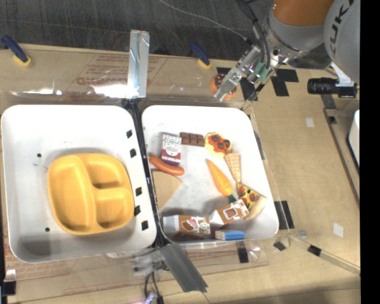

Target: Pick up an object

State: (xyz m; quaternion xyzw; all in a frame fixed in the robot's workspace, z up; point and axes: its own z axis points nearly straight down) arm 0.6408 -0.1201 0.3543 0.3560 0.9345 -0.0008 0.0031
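Observation:
My gripper [236,95] hangs over the bench just behind the right bin's [196,114] back rim, with its two fingers apart and nothing between them. A small orange object [216,83] sits just left of the left finger [227,91]; whether they touch I cannot tell. The right bin holds several toy foods: a small carton [171,145], a chocolate bar [192,138], a red sausage [166,165], an orange carrot [220,177], a waffle cone [233,164] and a pizza slice [250,199].
A yellow compartment plate [88,192] lies in the left bin [25,125]. A lying bottle [191,224], a blue stick [229,235] and a tan wedge [167,186] crowd the right bin's front. A taped post [139,62] stands behind the divider.

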